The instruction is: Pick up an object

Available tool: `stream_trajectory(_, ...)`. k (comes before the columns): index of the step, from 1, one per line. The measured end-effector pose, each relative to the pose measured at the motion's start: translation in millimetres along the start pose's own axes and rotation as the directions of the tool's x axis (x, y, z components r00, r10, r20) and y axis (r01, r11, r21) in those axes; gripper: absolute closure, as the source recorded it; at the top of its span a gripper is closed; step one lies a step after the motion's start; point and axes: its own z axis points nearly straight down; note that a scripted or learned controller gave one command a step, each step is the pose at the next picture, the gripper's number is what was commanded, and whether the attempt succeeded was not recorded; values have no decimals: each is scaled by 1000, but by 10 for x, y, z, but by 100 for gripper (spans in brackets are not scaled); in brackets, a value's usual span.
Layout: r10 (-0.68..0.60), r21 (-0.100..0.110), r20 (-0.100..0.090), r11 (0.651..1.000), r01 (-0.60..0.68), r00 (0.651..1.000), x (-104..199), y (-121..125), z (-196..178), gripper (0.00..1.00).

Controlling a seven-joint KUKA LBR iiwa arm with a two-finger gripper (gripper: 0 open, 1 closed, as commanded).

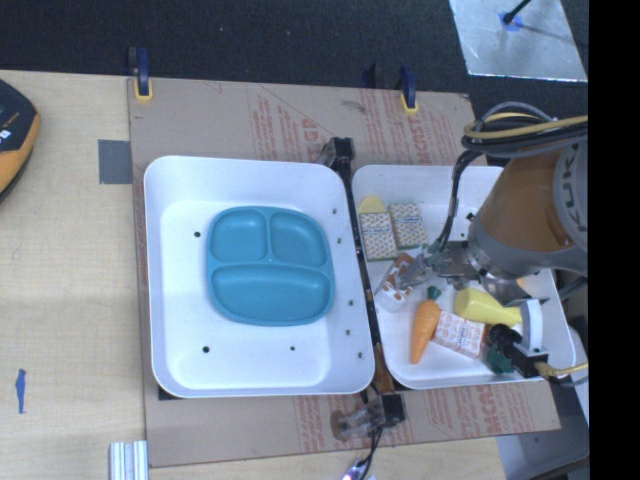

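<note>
My gripper point(404, 274) is low in the right bin point(440, 179), near its left wall, with the grey and orange arm point(525, 218) reaching in from the right. Just under it lies a small brown and white object point(392, 288), touching or very close to it. An orange carrot point(424, 330) lies just below the gripper, next to a small white and red box point(460, 335) and a yellow curved piece point(487, 308). Two patterned packets point(391, 230) and a pale yellow piece point(372, 205) lie above the gripper.
The left bin point(175, 268) holds a blue divided plate point(269, 265). The two bins' walls meet close to the gripper's left. A yellow and black device point(12, 133) sits at the bench's far left edge.
</note>
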Motion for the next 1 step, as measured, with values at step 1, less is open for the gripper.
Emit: stream_trajectory(1,3,11,4,1000,-3,1000,38,-243,107,0)
